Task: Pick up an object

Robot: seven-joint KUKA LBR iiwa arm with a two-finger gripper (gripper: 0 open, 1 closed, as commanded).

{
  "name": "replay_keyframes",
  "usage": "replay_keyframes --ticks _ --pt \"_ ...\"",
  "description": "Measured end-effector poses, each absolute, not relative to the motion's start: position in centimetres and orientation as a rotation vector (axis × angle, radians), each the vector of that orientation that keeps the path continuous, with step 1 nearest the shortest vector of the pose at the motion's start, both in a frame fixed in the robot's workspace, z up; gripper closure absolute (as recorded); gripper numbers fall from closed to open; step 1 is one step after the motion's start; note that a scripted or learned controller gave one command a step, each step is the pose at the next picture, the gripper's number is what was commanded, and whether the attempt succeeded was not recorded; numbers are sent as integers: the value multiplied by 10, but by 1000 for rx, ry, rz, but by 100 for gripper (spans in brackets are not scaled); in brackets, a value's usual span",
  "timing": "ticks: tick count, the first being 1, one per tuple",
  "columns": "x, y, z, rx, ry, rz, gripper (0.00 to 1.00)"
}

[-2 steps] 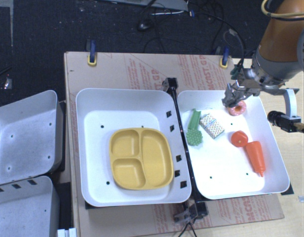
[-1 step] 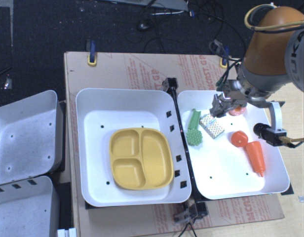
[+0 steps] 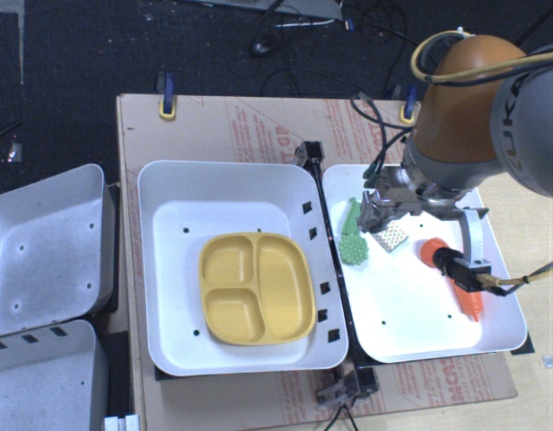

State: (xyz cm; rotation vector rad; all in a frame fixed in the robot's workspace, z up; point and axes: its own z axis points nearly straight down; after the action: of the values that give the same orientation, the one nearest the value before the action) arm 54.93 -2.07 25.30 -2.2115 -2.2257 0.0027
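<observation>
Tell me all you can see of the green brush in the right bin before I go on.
The green brush lies flat on the floor of the right bin, close to its left wall. It has a slim green handle pointing up and away, and a rounder, tufted green head at the near end. It looks plastic. The gripper hangs just right of the handle; whether it touches the brush cannot be told.

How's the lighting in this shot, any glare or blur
Camera view: even, bright light; the orange band shows a soft sheen; the yellow divided plate is sharp with faint shadows; the gripper area looks slightly soft.
</observation>
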Motion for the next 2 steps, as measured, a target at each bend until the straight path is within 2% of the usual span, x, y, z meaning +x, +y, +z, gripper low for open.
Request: replay_keyframes --ticks 2 --pt "513 80 257 -2209 -2228 2 100"
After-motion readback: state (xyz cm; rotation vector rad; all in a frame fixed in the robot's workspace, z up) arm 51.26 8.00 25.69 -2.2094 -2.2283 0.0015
